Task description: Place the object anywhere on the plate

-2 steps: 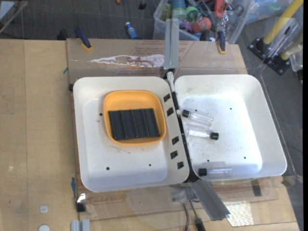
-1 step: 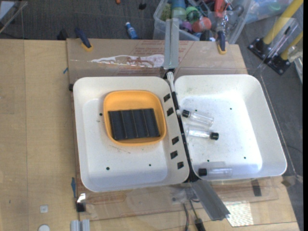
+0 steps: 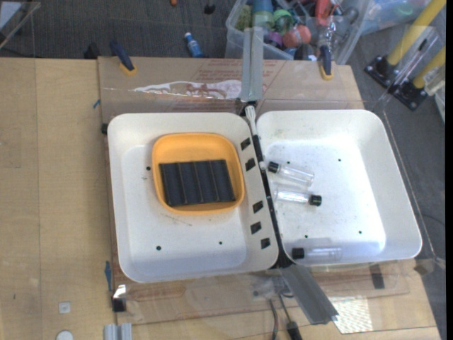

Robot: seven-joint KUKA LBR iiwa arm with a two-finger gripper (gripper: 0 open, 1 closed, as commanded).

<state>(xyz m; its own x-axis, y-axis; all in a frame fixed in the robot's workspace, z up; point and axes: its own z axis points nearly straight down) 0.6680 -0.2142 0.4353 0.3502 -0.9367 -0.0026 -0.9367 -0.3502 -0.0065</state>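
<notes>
A yellow plate [image 3: 164, 151] is sitting in the left bin [image 3: 184, 250], toward its 12 o'clock. A dark ribbed block [image 3: 197, 183] is lying flat on it. In the right bin [image 3: 354, 154], two clear capped tubes [image 3: 290, 172] are lying toward 9 o'clock and a third tube [image 3: 318, 252] at 7 o'clock. The pincer's state cannot be told.

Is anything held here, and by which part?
Nothing is seen held: three clear tubes lie loose in the right bin; the yellow plate carries a dark block.
</notes>
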